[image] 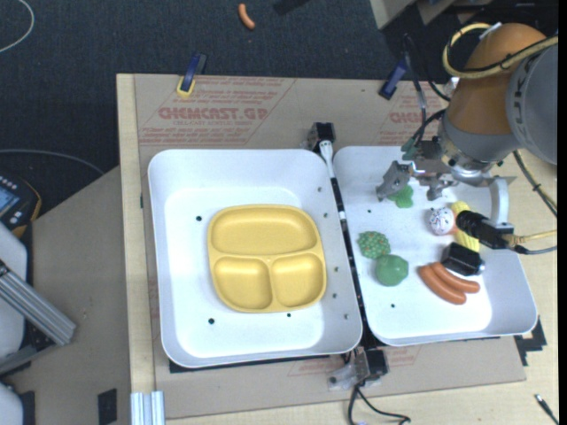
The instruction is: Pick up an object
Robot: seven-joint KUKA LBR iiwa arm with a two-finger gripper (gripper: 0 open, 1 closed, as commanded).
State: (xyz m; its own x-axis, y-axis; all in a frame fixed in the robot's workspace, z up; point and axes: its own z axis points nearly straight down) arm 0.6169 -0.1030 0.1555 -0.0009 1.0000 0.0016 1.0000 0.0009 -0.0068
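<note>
- Camera view shows the gripper low in the right bin, near its far side.
- Its fingers are spread a little around a small green thing; whether they squeeze it, I cannot tell.
- Nearby lie a green bumpy ball, a green round lump and a hot dog.
- A yellow tray sits in the left bin.

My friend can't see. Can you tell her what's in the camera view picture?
A grey robot arm's claw hovers over a small green toy in the right white plastic bin, near a toy hot dog and green toy vegetables. The left white bin holds a yellow divided plate.
</note>
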